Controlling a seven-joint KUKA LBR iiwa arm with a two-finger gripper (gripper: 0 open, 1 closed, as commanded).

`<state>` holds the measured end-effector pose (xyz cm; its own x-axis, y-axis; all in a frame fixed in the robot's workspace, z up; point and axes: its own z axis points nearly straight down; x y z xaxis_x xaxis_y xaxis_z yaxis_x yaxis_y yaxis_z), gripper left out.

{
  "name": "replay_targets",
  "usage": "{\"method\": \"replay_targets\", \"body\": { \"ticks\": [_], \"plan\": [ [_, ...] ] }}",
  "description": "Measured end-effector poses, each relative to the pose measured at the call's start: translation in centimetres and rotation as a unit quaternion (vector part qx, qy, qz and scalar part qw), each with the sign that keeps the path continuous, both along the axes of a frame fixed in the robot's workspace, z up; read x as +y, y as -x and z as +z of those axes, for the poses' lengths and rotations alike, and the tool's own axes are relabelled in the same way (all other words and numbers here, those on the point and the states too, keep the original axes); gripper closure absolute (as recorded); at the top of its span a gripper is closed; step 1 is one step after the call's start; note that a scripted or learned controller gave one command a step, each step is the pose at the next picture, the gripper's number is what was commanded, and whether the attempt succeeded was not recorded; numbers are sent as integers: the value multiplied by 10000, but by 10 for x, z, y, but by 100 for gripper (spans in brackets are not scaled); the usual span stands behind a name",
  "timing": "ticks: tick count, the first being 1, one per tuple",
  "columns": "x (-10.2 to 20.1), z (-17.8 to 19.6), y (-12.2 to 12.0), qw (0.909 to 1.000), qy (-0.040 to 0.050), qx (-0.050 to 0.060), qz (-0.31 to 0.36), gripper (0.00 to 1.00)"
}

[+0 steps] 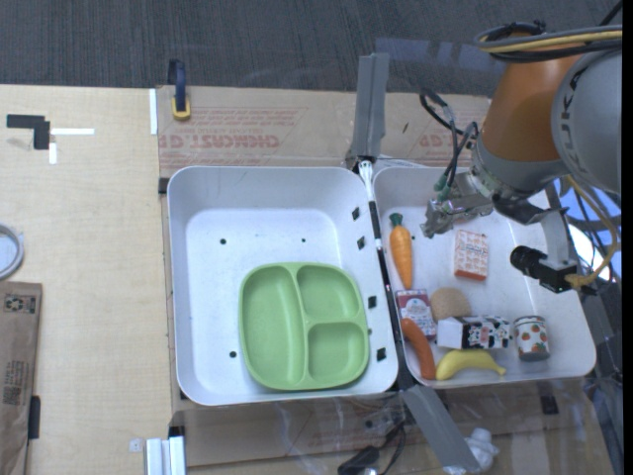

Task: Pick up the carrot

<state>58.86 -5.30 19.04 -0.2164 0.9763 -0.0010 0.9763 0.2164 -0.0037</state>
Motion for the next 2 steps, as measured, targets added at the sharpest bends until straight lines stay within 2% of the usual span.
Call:
{"method": "replay_targets", "body": {
  "ticks": [1, 2],
  "plan": [
    [45, 0, 60, 9999, -5, 1, 140, 100],
    [43, 8, 59, 9999, 1, 12, 132, 100]
  ]
}}
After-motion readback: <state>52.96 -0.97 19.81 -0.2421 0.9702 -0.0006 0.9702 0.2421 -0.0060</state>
